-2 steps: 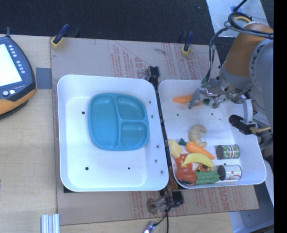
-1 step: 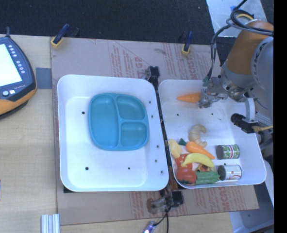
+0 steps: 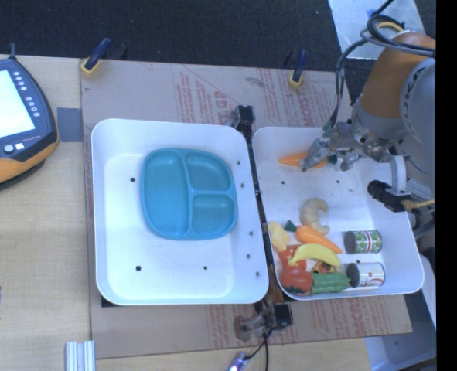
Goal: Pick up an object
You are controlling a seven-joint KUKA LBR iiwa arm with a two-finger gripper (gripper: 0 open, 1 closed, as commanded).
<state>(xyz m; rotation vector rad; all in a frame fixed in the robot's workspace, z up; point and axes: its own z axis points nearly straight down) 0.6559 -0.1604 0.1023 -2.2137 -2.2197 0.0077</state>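
Bench point(image 3: 35, 269) with two white bins point(image 3: 112, 230)

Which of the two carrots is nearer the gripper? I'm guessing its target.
The carrot lying alone at the far end of the right bin, just beside the gripper. The other carrot sits in the toy-food pile.

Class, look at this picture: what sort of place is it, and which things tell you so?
Probably a robotics lab test bench: a robot arm reaches over two white bins, toy food is heaped in one, and a handheld control pendant lies beside them.

Grey arm point(image 3: 414, 114) with an orange band above the metallic tool point(image 3: 326, 154); black cables loop behind it.
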